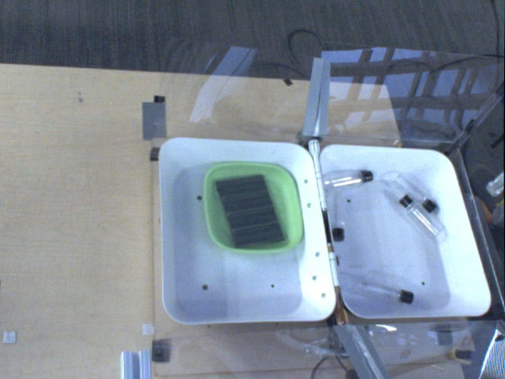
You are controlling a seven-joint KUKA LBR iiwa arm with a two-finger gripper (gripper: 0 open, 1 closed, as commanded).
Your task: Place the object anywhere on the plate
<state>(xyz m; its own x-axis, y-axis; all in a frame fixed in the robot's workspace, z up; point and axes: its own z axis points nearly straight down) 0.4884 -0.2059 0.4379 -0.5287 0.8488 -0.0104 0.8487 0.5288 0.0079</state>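
The setting is a robotics laboratory or test cell. A light wooden bench (71,212) carries two shallow white bins (181,290) mounted side by side and joined along a central seam. Small metal brackets (155,118) are fixed to the bench surface near the left bin. Clear panels (418,93) on a metal frame stand behind the bins, and black cables (304,42) run over dark carpet (158,14) beyond the bench. Clear vials with black caps (417,210) lie in the right bin.
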